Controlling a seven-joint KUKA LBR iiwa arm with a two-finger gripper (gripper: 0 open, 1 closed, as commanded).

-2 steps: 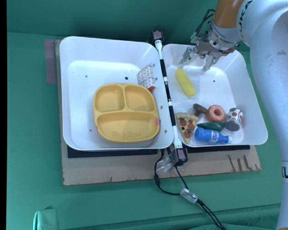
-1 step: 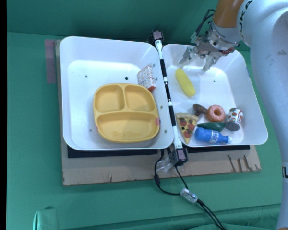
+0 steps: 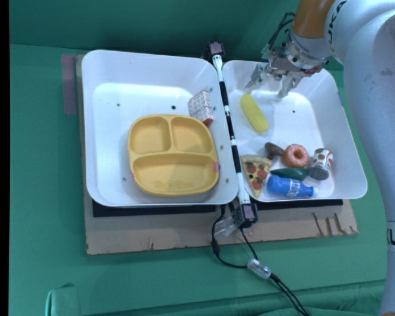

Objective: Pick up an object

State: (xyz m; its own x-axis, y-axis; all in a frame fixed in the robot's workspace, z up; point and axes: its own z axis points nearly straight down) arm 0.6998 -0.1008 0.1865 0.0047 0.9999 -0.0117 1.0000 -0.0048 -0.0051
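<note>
My gripper (image 3: pixel 270 86) hangs over the far part of the right bin (image 3: pixel 329 104), its two fingers spread open with nothing between them. A yellow corn cob (image 3: pixel 253 112) lies just below and to the left of the fingertips. Nearer the front of this bin sit a glazed donut (image 3: pixel 294 155), a brown piece (image 3: pixel 272 149), a small can (image 3: pixel 321 163), a green item (image 3: pixel 291 174), a blue bottle (image 3: pixel 289 187) and a pizza slice (image 3: pixel 255 172).
The left bin (image 3: pixel 112 78) holds a yellow divided plate (image 3: pixel 173 155) and a small red-and-white carton (image 3: pixel 201 106) by the divider. A black-and-white bar (image 3: pixel 225 110) runs between the bins. Cables (image 3: pixel 250 262) trail off the front of the bench.
</note>
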